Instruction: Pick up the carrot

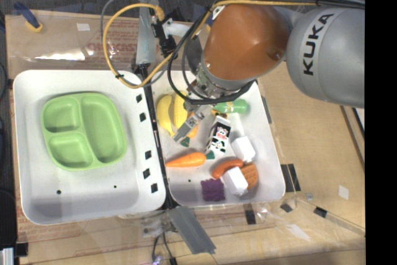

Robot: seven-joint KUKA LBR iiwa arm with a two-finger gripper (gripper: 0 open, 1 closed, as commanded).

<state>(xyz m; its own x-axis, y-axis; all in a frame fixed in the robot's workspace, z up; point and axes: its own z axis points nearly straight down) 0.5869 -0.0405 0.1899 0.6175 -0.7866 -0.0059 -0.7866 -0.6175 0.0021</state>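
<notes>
A green divided plate (84, 130) lies in the left bin (28, 195). In the right bin (273, 186), at the frame's centre, sit a yellow banana (169, 113), a black-and-white carton (218, 136), a purple block (213, 190), and two white pieces (239, 164), possibly marshmallows.

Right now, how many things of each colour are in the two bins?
Green: 2, tray and a green piece
Yellow: 1, banana
Orange: 2, carrot and an orange-brown toy
Purple: 1, grapes
White: 2, blocks
Black and white: 1, carton
Total: 9
</notes>
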